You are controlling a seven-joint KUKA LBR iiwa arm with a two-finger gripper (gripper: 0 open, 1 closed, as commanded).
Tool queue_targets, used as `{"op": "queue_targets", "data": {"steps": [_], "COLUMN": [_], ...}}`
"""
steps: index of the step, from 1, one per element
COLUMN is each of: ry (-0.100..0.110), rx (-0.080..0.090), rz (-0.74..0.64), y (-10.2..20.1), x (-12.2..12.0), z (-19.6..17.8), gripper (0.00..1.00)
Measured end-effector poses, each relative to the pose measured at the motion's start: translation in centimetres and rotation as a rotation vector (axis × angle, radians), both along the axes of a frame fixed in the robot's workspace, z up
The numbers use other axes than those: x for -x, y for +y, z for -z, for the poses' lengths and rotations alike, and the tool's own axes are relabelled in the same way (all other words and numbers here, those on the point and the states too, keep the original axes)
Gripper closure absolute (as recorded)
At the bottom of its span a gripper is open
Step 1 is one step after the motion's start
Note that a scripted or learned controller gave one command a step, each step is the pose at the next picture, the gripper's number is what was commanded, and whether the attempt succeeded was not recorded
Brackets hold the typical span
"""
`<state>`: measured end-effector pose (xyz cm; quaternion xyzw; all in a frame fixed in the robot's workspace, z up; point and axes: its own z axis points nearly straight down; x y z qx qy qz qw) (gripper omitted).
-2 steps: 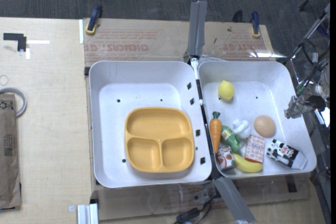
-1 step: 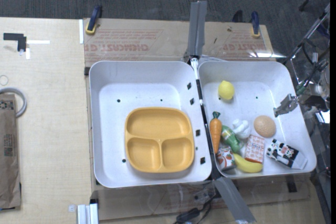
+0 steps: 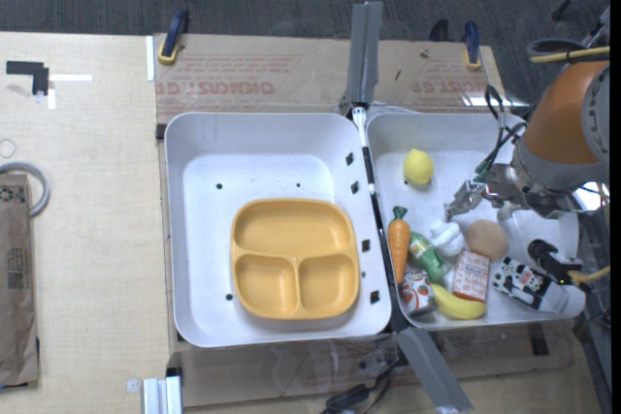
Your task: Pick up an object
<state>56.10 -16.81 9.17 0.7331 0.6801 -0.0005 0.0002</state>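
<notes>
the end effector (image 3: 466, 200) hangs over the right bin (image 3: 388, 150), fingers apart and holding nothing, with the brown potato-like object (image 3: 486, 238) just below-right of it and the lemon (image 3: 418, 167) up-left.

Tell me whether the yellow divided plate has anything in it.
Empty: all three compartments of the yellow divided plate show bare, and it sits alone in the left bin.

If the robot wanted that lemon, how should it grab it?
Probably from straight above, fingers closing across the lemon's round middle. It lies alone on bare bin floor, apart from the carrot and the pile, so there is room on both sides.
</notes>
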Motion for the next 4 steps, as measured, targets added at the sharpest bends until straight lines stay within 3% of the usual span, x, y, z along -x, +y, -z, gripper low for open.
{"op": "queue_targets", "data": {"steps": [3,4], "ry": [0.000,0.001], "rx": [0.000,0.001], "rz": [0.001,0.000], "y": [-0.02,-0.05], "x": [0.02,0.01], "z": [0.01,-0.88], "gripper": [0.00,1.00]}}
